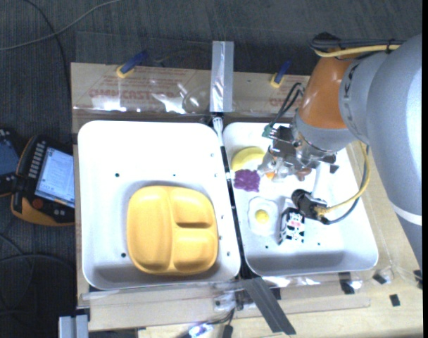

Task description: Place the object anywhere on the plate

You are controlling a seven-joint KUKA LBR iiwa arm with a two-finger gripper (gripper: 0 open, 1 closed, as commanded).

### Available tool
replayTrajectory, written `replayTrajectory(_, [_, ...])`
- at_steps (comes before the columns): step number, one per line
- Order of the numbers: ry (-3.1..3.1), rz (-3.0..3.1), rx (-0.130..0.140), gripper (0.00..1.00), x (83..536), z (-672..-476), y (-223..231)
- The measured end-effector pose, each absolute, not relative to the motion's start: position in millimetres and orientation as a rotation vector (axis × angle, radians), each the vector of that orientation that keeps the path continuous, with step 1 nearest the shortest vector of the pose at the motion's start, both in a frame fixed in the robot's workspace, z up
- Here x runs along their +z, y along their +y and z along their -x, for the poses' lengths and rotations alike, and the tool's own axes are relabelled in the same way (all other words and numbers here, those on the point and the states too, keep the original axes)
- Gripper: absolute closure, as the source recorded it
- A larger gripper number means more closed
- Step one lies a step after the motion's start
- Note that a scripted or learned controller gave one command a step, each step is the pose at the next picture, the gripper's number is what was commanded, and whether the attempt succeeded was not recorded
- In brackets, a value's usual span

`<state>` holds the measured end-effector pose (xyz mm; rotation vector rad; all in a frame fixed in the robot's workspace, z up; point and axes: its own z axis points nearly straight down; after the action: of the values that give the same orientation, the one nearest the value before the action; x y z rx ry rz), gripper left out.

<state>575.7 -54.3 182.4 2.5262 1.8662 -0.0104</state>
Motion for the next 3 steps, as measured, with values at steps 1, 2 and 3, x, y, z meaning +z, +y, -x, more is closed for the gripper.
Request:
replayTrajectory(1, [2.183,-2.261,-0.008,1.00,182,-583.0,-57])
replayTrajectory(2, [2.014,-2.414,-0.006,1.00,234,-538.6,-34])
replayTrajectory(3, [2.173,-2.271,-0.007,1.00,182,-568.2,25])
